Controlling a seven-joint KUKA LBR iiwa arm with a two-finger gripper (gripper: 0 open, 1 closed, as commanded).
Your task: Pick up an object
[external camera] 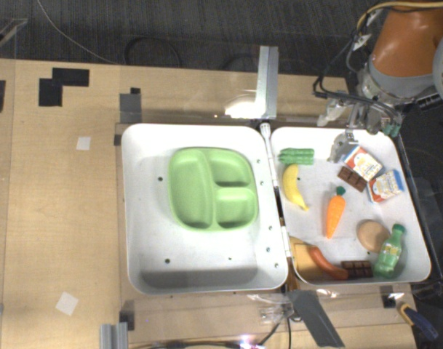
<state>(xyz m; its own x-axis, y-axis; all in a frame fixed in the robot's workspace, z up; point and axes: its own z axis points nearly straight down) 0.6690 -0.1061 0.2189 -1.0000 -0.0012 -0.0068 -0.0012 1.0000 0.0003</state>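
Two shallow white bins sit side by side on the wooden bench. The left bin (145,195) holds a light green divided tray (210,187), lying flat near its middle, with one long compartment and two smaller ones.

The right bin (410,217) is the busy one. Near its top left corner lies a small green ridged piece (296,155), and just below it a yellow banana (292,186) curves down along the left wall. A toy carrot (334,213) with a green top lies roughly in the middle, pointing downward. To its upper right sit a little carton with an orange and white face (365,164), a dark brown block (350,177) touching its lower left edge, and a second small carton in red, white and blue (387,186) just beside them. Down in the lower right corner a tan rounded object (372,235) rests against a green bottle (390,251), which lies tilted with its cap upward. Along the bottom edge lie an orange wedge-like shape (307,257), a reddish sausage (329,264) across it, and a dark chocolate-coloured bar (356,270).

The arm comes in at the upper right, its orange band big in view. The gripper (346,145) hangs over the top edge of the right bin, just above the orange and white carton (nothing is visibly between its fingers, and whether they are spread or closed I cannot tell from here)
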